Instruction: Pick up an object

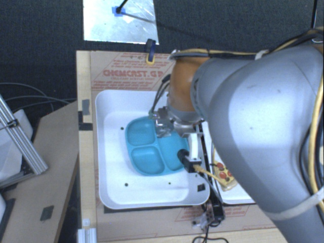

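One blue divided tray (149,153) in left bin (109,135), directly under gripper (163,130); gripper state can't tell.

even, cool light; soft focus, glare on foil sheet (121,14) (top).

Grey arm (263,130) reaching in from the right, orange band (181,82) above the wrist, tool (167,128) pointing down
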